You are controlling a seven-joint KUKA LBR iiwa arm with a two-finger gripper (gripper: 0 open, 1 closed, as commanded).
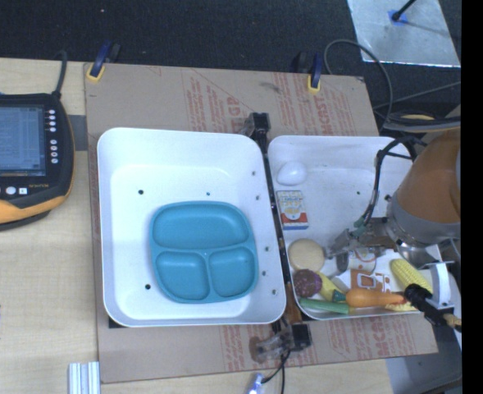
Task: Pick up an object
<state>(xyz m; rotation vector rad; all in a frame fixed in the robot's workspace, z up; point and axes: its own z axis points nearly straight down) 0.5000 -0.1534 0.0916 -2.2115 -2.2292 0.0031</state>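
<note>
A robot lab: a teach pendant (15,158) lies on the counter (36,302) beside clamped cardboard (225,97) bearing white bins (118,220)

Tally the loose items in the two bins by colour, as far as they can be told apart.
Blue: 1, divided tray in the left bin
White: 1
Red-and-white: 1, small box
Cream: 1
Dark red: 1
Yellow: 1, corn
Orange: 1, carrot
Total: 7
</note>
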